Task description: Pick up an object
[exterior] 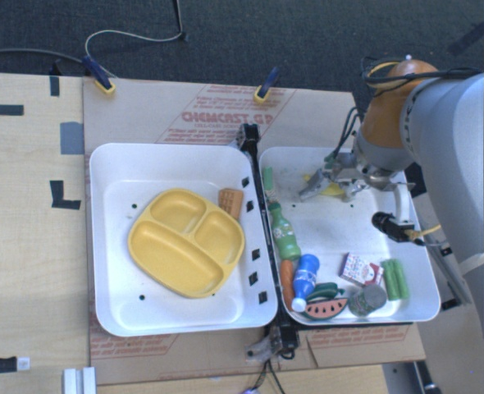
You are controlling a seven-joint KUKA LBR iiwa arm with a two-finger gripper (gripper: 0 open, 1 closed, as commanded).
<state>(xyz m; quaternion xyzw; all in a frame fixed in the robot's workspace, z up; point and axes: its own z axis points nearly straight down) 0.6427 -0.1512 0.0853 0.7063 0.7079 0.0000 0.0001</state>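
Currently, two containers sit side by side on the tabletop (29, 220), atop a cardboard sheet (217, 117).

Left bin (111, 171): one yellow divided plate (186, 241) with three compartments, lying flat near the middle; one small brown block (230, 203) touching the plate's upper right edge.

Right bin (422, 298): along the left wall, a green bottle (285, 233), then an orange carrot-like piece (285, 275) below it, and a blue-and-white bottle (304, 276) just beside that. At the lower edge, a watermelon slice (325, 308), a dark green item (327, 290) above it, and a grey round object (367, 300). A red-and-white small box (360, 269) lies near these, with a green cylinder (396, 278) at its right. A yellow object (334, 189) lies in the upper part of the bin.

End effector (328, 183): low in the upper part of the right bin, directly at the yellow object; whether the fingers are apart or closed cannot be told, nor whether anything is gripped.
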